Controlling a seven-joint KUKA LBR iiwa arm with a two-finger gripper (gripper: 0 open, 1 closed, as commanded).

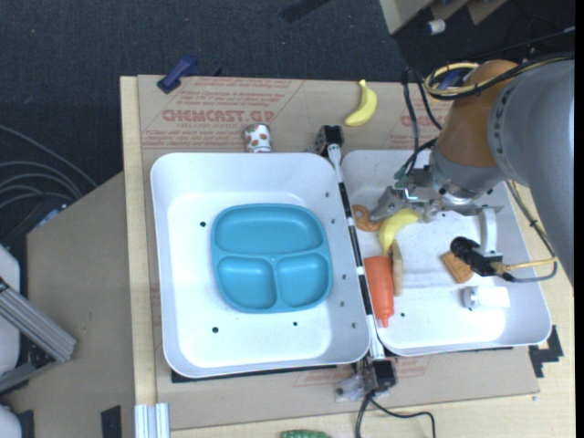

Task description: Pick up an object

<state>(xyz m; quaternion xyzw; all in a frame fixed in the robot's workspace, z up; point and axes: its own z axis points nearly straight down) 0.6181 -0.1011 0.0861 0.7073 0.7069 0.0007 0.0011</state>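
The arm reaches in from three o'clock and hangs its end effector low over the right bin, just above the yellow banana, likely lining up a grasp there. Whether it is spread or pinching anything I cannot tell; the wrist hides it. The banana lies at the bin's nine o'clock side, near the wall, with an orange carrot just beside it at six o'clock, so room is tight. The left bin carries a blue divided plate. A second banana lies on the table at twelve o'clock.
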